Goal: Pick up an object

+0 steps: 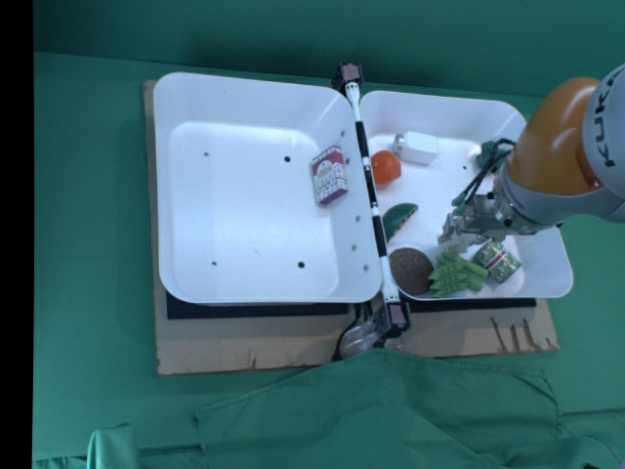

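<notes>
Bench (88,213) covered in green cloth, carrying two shallow white plastic bins side by side on a brown cardboard sheet (195,355). The left bin (186,106) holds a small maroon rectangular carton with a printed label (330,175), lying near its right wall. The right bin (547,277) holds several things: a round orange-red tomato-like ball (386,167) near the divider, a small white rounded block (419,148) just beside it toward the back, a dark green curved wedge (398,219) near the middle, a flat brown round disc (411,270) at the front, a bundle of bright green bean-like pods (456,274) just beside the disc, and a small green and white printed packet (497,261) to the right of the pods. The grey arm with an orange band (557,145) reaches in from the right. Its end effector (460,231) hangs low over the right bin, just above the green pods and beside the packet. Whether it is open or closed cannot be told, and nothing is visibly held.
</notes>
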Motion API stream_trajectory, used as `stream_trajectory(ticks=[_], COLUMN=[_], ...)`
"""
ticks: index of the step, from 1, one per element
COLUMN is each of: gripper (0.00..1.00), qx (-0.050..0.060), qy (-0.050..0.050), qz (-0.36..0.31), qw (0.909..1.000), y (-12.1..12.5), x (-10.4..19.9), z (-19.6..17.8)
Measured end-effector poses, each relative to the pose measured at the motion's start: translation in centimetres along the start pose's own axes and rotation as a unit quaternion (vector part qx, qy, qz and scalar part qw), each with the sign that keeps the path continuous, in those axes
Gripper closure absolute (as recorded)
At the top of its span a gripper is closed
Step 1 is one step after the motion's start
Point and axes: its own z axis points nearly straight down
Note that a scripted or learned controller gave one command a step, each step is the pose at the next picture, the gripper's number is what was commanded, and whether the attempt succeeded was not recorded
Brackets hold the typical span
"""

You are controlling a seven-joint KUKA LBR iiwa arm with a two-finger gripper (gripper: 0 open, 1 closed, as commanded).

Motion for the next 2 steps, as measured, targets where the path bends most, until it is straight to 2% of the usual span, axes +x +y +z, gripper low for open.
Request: stream_trajectory(ticks=[1,2], gripper=[1.00,1.00], qx=[0.008,0.006], qy=[0.002,0.002], qz=[-0.003,-0.003], qw=[1.0000,1.0000], y=[0.3,0.3], x=[-0.6,-0.6], z=[-4.5,-11.0])
